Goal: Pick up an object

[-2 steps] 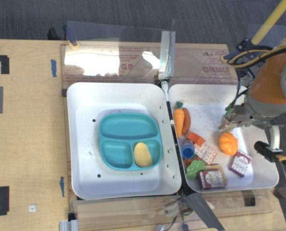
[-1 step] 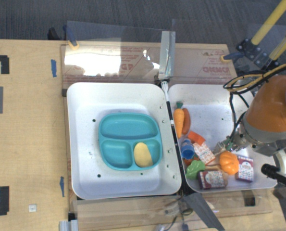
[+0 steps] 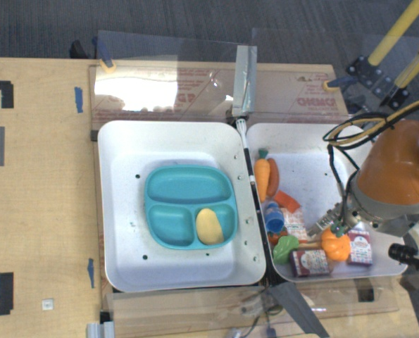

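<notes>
Risk: hand (image 3: 334,224) is working in a tight pile, so it's likely nudging the packet (image 3: 360,248) or carrot (image 3: 263,177) & slipping off the round orange fruit (image 3: 335,246). Fruit is sitting in the right bin (image 3: 304,153), just below the hand, maybe touching. Can't tell the hand's grip state.

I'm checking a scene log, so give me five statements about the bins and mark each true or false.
1. A teal divided tray lies in the left bin. True.
2. A yellow potato-like item sits in the tray's lower right compartment. True.
3. The toy carrot lies in the left bin. False: it is in the right bin.
4. The tray is red. False: teal.
5. The gripper is over the right bin. True.
</notes>
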### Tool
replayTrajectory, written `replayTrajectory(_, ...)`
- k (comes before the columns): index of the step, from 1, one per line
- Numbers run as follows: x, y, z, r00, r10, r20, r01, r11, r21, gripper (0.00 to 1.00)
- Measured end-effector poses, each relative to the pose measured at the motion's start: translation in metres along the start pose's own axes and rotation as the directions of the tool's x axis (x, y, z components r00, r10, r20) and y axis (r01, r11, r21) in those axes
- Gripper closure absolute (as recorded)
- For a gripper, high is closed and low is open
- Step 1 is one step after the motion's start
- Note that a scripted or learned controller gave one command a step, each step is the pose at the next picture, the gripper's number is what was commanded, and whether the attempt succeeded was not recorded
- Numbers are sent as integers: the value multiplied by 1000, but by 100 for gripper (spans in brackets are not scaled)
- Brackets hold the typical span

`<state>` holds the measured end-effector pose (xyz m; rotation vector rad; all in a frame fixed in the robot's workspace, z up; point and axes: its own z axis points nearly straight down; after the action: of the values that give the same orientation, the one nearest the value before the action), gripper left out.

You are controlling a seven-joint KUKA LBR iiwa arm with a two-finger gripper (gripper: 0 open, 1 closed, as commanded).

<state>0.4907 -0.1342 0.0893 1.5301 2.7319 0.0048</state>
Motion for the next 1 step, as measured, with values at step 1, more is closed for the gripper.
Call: replayTrajectory(1, 74, 35, -97, 934, 357, -5, -357, 934, 4, 100)
